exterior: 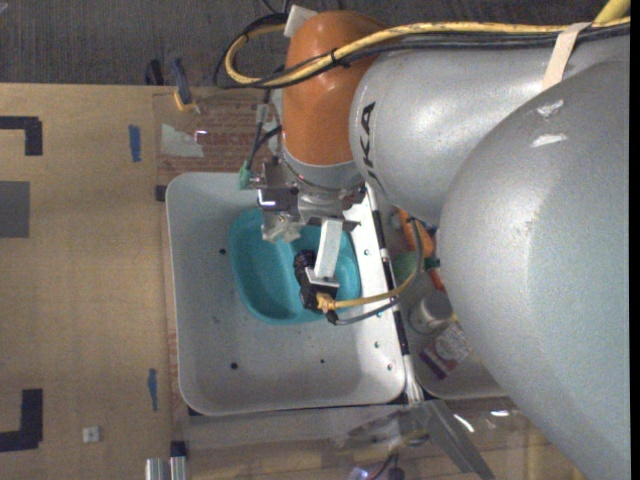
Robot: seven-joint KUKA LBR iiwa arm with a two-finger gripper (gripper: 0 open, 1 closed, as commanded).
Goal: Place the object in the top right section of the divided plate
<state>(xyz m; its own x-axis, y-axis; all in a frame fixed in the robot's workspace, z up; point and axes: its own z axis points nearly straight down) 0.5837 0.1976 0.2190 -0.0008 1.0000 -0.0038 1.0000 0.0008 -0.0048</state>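
Note:
A teal divided plate [258, 273] lies in the left white bin [200, 298], towards its upper right part. My gripper [298, 250] hangs straight over the plate's right half, below the orange wrist band, and covers much of the plate and its dividers. A small dark shape [303, 265] shows by the gripper's lower edge, above the plate. I cannot tell whether it is the object or part of the gripper.
The right bin [440, 383] is mostly hidden under the big grey arm. In it I can make out an orange and green item [418, 246], a grey can [432, 313] and a small packet [452, 348]. The left bin's floor below and left of the plate is bare white.

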